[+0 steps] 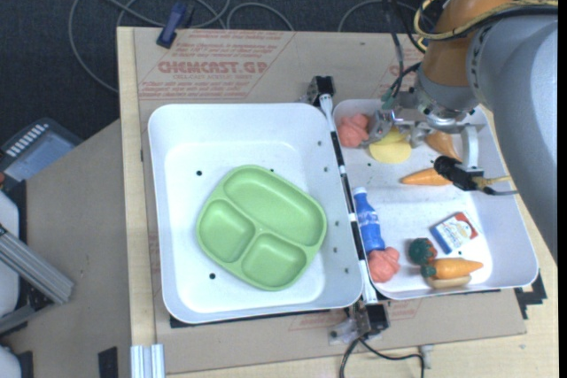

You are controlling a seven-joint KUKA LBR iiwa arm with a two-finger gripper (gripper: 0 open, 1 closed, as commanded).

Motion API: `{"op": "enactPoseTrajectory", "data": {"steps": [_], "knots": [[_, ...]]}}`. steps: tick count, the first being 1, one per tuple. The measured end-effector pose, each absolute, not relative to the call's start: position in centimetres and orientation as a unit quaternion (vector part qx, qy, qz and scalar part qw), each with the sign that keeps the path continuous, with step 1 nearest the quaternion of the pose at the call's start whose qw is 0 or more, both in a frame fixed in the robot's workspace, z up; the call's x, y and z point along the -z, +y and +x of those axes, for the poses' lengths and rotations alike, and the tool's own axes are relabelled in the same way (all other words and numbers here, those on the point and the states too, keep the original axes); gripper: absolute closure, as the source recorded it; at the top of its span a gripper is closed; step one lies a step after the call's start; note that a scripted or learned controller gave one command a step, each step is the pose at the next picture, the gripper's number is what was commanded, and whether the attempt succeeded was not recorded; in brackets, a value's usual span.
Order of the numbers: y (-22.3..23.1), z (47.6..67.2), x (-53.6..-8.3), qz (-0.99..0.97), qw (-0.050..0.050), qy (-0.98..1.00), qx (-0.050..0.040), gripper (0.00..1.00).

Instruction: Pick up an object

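Note:
My gripper (423, 130) hangs low over the far end of the right bin (505, 226), under the grey arm with its orange band. Directly below and beside it lie a yellow rounded piece (391, 150) and an orange piece (441, 142), partly hidden by the gripper body. A salmon-pink lump (353, 130) sits just to its left. An orange carrot (423, 178) lies just in front of it. The view shows nothing clearly held.
The right bin also holds a blue bottle (368, 224) along its left wall, a pink lump (384, 264), a red-and-green piece (422, 250), a small white packet (454, 232) and a second carrot (457, 266). In the left bin (177, 137) lies a green compartment plate (260, 227).

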State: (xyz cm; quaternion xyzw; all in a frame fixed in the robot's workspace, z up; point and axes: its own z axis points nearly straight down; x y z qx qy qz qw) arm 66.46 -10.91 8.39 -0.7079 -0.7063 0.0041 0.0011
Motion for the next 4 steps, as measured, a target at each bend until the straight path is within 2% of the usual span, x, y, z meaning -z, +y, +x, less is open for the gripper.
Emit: {"op": "enactPoseTrajectory", "data": {"steps": [2, 3, 4], "knots": [[-10.6, 66.4, -8.5, -0.709, -0.002, -0.706, -0.0059, 0.0], [-10.1, 63.5, -8.5, -0.708, 0.0, -0.707, -0.0011, 0.0], [-10.9, 61.6, -8.5, -0.707, 0.001, -0.707, -0.0005, 0.0]]}}
